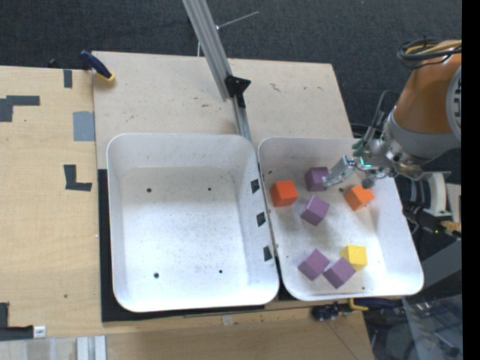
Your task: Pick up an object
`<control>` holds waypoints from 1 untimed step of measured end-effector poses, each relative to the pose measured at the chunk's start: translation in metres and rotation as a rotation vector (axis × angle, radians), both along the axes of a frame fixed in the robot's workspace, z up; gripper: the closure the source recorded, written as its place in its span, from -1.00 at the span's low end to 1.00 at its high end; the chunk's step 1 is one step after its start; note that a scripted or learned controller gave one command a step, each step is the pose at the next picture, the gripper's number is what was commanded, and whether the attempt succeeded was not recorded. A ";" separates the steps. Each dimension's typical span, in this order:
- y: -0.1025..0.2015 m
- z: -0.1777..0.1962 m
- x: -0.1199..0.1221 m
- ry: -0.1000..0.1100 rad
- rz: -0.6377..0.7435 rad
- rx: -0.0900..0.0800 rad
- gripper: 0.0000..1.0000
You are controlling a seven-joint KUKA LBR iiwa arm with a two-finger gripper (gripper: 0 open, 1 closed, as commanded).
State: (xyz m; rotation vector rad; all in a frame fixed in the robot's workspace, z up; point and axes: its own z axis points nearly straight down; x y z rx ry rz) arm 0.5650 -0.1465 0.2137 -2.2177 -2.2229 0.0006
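Note:
The right bin (390,238) holds several small blocks. An orange block (283,193) lies near its left wall, with a purple block (317,177) to its right and another purple block (314,210) below that. A second orange block (359,196) sits toward the right side. Two purple blocks (314,264) (339,272) and a yellow block (355,256) cluster at the front. My gripper (354,175) hangs open over the bin's back right part, between the upper purple block and the right orange block, with nothing between its fingers.
The left bin (120,201) stands beside the right one, the two sharing a middle rim (259,201). A slanted metal rail (214,43) crosses above the bench at the back. The arm's orange band (424,100) fills the right side.

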 end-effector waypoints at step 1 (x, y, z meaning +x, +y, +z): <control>0.011 -0.052 -0.002 0.005 -0.001 -0.001 -1.00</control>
